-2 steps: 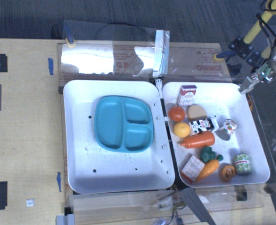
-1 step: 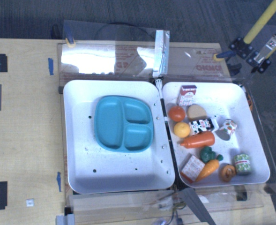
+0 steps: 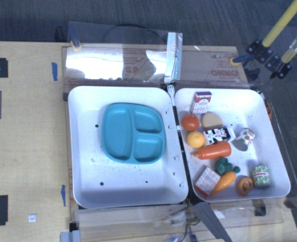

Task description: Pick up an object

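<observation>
The right white bin [image 3: 239,107] holds several toy foods. At the back stands a small red and white carton [image 3: 200,103], with a tan bread piece [image 3: 212,119] and a red tomato [image 3: 190,122] in front of it. A yellow lemon [image 3: 195,139], a black and white box [image 3: 218,134] and a large orange carrot [image 3: 214,150] lie mid-bin. Nearer the front are green broccoli [image 3: 222,166], a small carrot [image 3: 225,181], a red and white packet [image 3: 205,180], a brown donut [image 3: 244,185] and a green can [image 3: 260,176]. A white and grey piece [image 3: 245,137] lies to the right.
The left white bin [image 3: 85,135] holds a blue divided plate [image 3: 133,133]. Clear plastic panels [image 3: 118,64] stand behind both bins. A yellow pole with black clamps [image 3: 269,54] is at the top right. The wooden bench [image 3: 27,135] stretches to the left.
</observation>
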`<state>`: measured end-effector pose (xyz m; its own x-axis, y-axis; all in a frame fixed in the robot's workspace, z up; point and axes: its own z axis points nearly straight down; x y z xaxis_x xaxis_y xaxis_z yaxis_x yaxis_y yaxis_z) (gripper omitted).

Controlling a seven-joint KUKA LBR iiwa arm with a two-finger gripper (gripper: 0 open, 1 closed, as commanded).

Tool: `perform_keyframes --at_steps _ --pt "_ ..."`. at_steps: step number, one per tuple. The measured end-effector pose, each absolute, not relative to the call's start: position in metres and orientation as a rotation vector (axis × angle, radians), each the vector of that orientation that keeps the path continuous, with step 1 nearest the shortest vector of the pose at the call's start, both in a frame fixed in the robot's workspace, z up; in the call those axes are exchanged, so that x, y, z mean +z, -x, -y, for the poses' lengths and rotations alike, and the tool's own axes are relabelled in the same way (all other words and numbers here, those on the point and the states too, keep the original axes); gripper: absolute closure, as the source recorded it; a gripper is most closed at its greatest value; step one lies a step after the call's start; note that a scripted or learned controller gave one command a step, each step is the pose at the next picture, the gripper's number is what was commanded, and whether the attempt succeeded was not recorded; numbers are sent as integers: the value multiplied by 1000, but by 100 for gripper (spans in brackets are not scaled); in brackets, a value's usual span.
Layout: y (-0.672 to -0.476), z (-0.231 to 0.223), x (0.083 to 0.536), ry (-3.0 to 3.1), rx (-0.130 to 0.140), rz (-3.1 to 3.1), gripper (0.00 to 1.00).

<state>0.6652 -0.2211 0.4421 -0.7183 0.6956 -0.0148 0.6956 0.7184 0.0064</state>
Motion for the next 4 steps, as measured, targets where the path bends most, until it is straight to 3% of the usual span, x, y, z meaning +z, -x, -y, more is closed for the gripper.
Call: perform_keyframes --at_steps 1,2,3,4 --pt "-665 221 437 -1176 0 -2904 0" --pt "-584 223 290 -1096 -1 -2950 0" --pt "-652 170 185 -810 3 -3043 0" --pt "-646 218 135 -491 1 -3103 0"
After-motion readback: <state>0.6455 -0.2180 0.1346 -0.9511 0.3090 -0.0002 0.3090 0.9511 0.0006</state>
